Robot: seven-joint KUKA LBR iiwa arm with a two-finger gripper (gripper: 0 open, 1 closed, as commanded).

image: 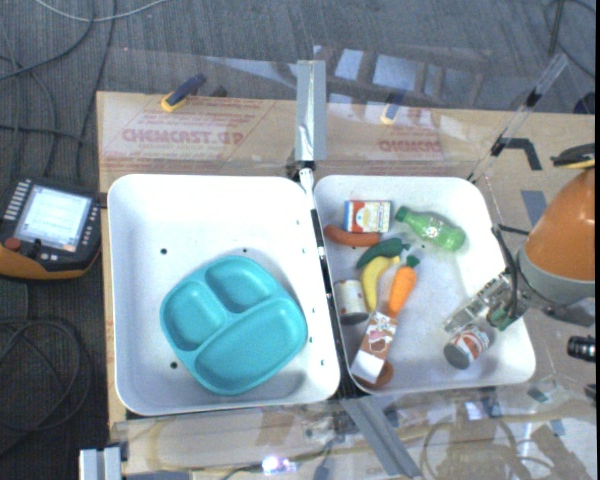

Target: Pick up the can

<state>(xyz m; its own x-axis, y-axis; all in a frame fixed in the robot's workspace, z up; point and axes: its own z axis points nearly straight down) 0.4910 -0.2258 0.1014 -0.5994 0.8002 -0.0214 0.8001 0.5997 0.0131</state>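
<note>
The gripper [480, 313] hangs low over the right bin [480, 203], near its right wall; whether it is parted or closed I cannot tell. The can [467, 347] lies tipped on the bin floor just below it, seemingly touching

Can [467, 347] lies on its side, tilted, in the right bin's near-right corner. Silver body, red and white label; looks undented, though the view is blurry.
</note>
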